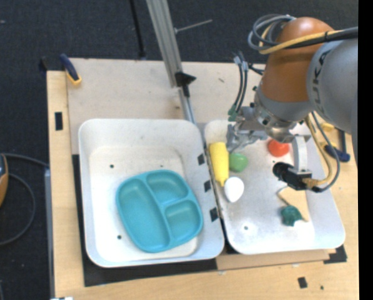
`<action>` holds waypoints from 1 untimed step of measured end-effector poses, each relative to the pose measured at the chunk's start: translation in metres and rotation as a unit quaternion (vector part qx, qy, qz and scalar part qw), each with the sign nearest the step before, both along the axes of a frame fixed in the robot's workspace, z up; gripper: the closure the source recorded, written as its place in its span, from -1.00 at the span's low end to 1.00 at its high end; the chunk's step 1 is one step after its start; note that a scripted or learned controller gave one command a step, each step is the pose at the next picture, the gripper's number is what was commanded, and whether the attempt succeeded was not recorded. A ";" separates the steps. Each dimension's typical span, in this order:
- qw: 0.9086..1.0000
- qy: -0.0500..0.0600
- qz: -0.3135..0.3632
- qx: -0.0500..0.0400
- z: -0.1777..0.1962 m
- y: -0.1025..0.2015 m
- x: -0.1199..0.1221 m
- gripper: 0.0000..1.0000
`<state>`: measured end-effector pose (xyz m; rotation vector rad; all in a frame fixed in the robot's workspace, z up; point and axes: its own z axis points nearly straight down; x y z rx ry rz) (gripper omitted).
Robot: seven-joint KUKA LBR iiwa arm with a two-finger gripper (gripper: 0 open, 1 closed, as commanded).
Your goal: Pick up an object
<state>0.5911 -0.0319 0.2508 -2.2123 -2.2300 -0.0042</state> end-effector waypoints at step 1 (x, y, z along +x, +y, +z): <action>1.000 0.001 -0.001 -0.001 -0.002 0.040 -0.015 1.00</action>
